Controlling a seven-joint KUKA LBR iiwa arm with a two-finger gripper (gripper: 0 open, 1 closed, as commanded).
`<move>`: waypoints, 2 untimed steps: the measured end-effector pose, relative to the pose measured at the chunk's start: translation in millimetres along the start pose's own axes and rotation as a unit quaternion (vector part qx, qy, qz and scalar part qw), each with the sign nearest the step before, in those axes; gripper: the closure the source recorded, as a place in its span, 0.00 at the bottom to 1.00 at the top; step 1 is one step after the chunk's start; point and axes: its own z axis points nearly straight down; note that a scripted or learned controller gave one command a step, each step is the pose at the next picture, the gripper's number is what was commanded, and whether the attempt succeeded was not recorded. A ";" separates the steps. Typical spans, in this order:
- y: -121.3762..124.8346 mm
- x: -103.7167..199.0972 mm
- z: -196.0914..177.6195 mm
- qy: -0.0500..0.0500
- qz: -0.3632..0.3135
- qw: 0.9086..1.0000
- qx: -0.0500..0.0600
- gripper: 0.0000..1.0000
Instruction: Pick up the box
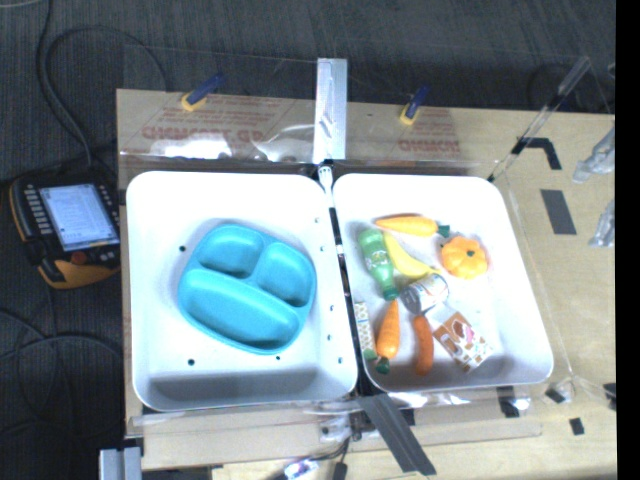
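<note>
While the desk carries two shallow white bins side by side, the contents differ sharply between them. Left bin: one blue divided tray with three compartments, lying flat near the bin's centre and set at a slant to the walls. Right bin: a cluster of small items gathered toward its left and middle. Task item, the box, lies flat in the near-right part of the right bin, tilted diagonally, printed face up in white and brown-red, just beside a small tin can up and to its left. An orange pumpkin sits toward the far right of the cluster, apart from the box. A green bottle lies along the left side, with a yellow banana just beside it. Two carrots lie near the front wall, left of the box. A yellow-orange piece lies at the far end of the cluster. State of the fingers: cannot tell. Off the desk to the left, a handheld control pendant rests on the dark floor.
</note>
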 end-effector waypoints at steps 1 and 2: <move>-5.6 36.8 -0.4 0.000 -0.126 0.992 0.000 0.00; -4.8 34.1 0.1 -0.001 -0.239 0.971 0.000 0.00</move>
